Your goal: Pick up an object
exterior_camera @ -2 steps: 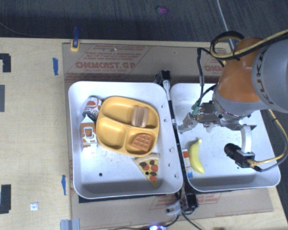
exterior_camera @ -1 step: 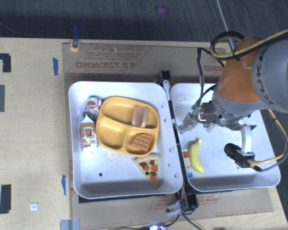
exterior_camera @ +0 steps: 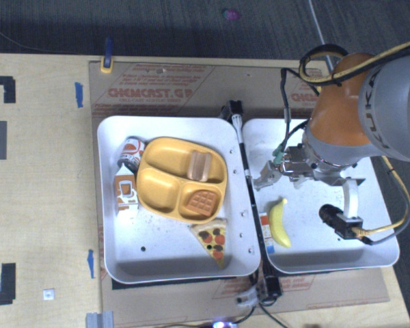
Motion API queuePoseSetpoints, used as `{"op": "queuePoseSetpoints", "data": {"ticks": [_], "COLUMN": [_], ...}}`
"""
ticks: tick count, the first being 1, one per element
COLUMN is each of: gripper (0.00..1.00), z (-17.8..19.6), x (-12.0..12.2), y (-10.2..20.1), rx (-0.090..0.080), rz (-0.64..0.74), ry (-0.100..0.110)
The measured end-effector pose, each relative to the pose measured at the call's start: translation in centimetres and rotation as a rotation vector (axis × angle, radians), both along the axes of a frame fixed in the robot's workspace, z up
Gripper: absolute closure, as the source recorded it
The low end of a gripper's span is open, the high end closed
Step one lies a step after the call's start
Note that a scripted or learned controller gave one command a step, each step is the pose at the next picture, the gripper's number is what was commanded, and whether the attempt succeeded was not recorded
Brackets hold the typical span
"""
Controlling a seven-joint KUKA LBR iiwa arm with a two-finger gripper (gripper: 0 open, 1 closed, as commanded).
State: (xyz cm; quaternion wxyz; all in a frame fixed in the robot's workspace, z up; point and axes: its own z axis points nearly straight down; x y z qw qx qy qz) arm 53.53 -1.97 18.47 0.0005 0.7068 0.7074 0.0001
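Gripper (exterior_camera: 270, 176): over right white bin (exterior_camera: 376, 251), near its left wall; grip state can't tell.
Banana: yellow plastic banana (exterior_camera: 280, 224) by right bin's left wall, towards front edge.
Left white bin (exterior_camera: 123, 251): yellow divided plate (exterior_camera: 164, 183), pizza slice (exterior_camera: 214, 240) at front-right corner.

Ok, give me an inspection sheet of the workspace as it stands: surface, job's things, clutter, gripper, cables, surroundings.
Surface: wooden bench bearing a left bin and a right bin, side by side.
Job's things: banana in the right bin, near its left wall; yellow divided plate in the left bin holding a waffle piece and a brown block; pizza slice just below the plate; small can at the plate's upper left.
Clutter: blue tape marks on the bench.
Gripper: gripper over the right bin, above the banana; finger state unclear.
Cables: yellow and black cables looped on the arm.
Surroundings: dark carpet beyond the bench.
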Motion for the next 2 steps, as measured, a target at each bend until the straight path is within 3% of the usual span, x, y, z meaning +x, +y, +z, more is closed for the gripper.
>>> {"op": "queuePoseSetpoints", "data": {"ticks": [2], "gripper": [0.0], "z": [0.0], "x": [0.0], "y": [0.0], "rx": [0.0], "rz": [0.0], "ry": [0.0]}}
